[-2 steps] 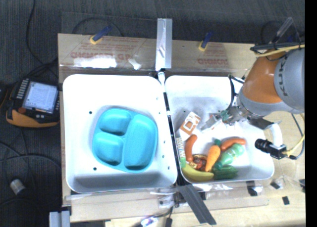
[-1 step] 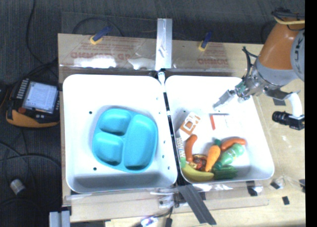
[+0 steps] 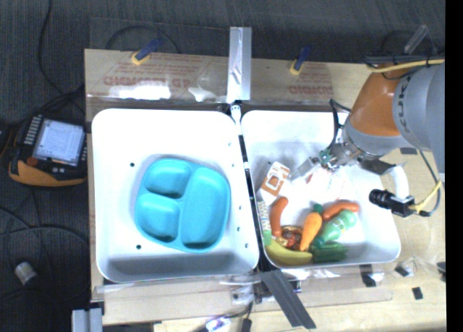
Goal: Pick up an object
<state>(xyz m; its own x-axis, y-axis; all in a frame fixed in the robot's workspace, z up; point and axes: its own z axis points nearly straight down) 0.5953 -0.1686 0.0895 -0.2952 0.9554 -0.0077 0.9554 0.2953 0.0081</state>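
Observation:
My gripper (image 3: 316,164) hangs low over the middle of the right bin (image 3: 376,251), reaching in from the right. Just to its left lies a small orange and white carton (image 3: 275,177), close to the gripper tip. Below the gripper a heap of toy food lies along the bin's front: an orange carrot (image 3: 311,228), a reddish sausage (image 3: 278,215), a yellow banana (image 3: 288,254), a green vegetable (image 3: 334,233) and a red-orange piece (image 3: 340,209). I see nothing held in the gripper.
The left bin (image 3: 116,142) holds a blue divided plate (image 3: 182,202). A ridge (image 3: 246,179) separates the two bins. The far half of the right bin (image 3: 289,135) is bare white floor. A handheld device (image 3: 51,146) lies on the floor at the left.

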